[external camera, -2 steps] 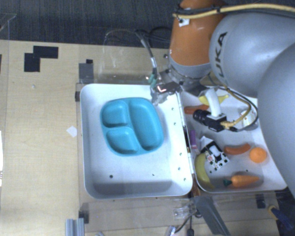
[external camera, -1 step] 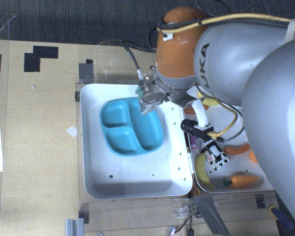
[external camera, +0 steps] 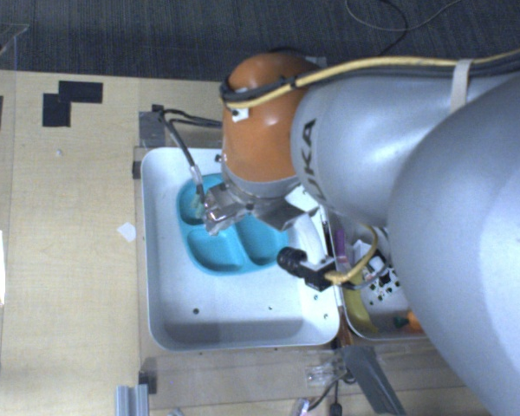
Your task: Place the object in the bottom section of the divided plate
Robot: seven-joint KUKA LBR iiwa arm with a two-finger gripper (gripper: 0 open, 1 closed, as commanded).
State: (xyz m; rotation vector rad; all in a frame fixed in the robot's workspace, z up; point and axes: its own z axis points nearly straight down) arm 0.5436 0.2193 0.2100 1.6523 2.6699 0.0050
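From my seat the big grey KUKA arm (external camera: 416, 172) takes up the right half of the view, its orange band (external camera: 260, 128) sitting directly over the left shallow white plastic bin (external camera: 169, 302). That bin lies on the pale wooden bench (external camera: 61, 258), and the right bin (external camera: 373, 323) peeks out just past the arm's bulk, holding a jumble of small items that I cannot make out. Inside the left bin I see the blue divided plastic plate (external camera: 225, 254), its upper part covered by the wrist. The gripper (external camera: 212, 219) hangs low over the plate's left side, and I cannot tell how it is set or whether anything is in it. I cannot make out the object to be placed anywhere; the wrist hides that spot. A black cable (external camera: 180, 146) loops from the bin's top-left corner to the wrist.
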